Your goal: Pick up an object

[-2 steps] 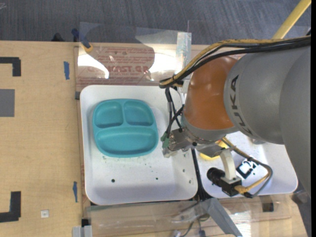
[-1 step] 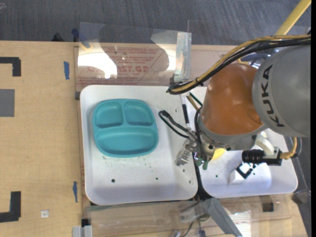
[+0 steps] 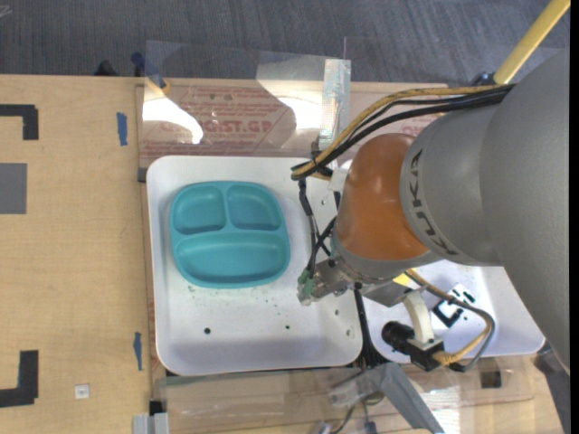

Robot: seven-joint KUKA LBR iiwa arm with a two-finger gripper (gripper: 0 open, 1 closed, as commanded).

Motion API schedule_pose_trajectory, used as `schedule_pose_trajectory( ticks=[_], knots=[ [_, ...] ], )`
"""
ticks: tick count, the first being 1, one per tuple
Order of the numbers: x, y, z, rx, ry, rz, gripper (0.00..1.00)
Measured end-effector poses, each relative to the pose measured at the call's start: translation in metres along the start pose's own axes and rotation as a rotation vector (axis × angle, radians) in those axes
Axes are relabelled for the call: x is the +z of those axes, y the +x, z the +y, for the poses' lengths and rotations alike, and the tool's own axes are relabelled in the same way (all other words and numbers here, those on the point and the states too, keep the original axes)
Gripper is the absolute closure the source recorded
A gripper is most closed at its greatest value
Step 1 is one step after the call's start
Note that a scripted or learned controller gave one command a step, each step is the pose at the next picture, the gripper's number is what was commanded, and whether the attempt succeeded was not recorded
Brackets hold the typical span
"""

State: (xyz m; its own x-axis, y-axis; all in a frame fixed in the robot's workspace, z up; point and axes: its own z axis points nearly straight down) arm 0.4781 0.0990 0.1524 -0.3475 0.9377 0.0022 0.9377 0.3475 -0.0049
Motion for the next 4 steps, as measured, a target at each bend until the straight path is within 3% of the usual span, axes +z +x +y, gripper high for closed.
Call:
schedule_pose_trajectory(
  ticks=[1,2,3,4],
  knots=[
    [-0.032,-0.013,-0.004,0.716,-0.005,-0.001,1.0],
    [-0.063,-0.035,-0.002,0.107,-0.007,-0.003,1.0],
    [0.048,-0.005,-0.003,0.504,0.005,-0.001,1.0],
    [-0.034,0.01,0.005,1.097,-0.005,0.002,1.0]
  ],
)
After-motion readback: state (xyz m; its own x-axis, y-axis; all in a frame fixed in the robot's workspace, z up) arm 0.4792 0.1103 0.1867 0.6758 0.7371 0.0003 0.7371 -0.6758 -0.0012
